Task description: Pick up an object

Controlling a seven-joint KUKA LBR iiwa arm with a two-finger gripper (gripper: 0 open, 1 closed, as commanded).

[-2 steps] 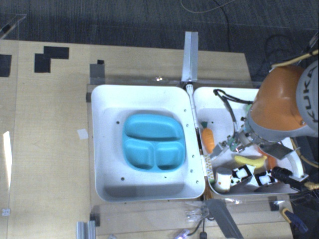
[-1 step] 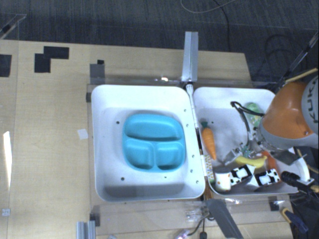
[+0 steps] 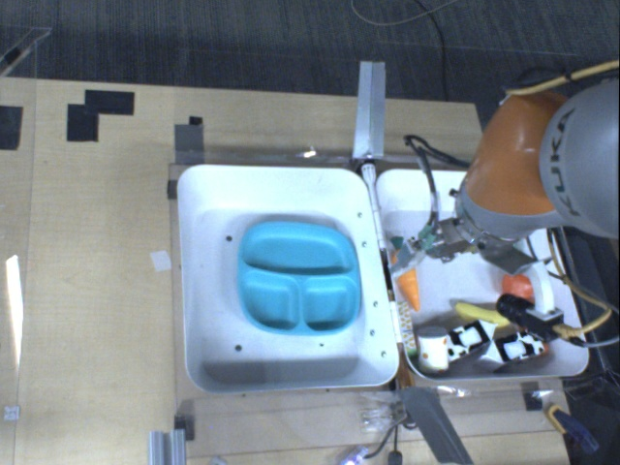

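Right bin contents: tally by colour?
Orange: 2, a carrot-like piece and a reddish-orange piece
Yellow: 1, a banana-like piece
Black and white: 2, cow-patterned items
White: 1, a cup-like item
Total: 6 that I can make out

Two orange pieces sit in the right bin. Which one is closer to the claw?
The orange carrot-shaped piece by the bin's left wall, just below the claw. The rounder orange-red piece lies farther right.

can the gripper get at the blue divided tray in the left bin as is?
Probably yes: the blue three-compartment plastic tray lies alone and uncovered in the left white bin. The gripper hangs over the right bin, one wall between.
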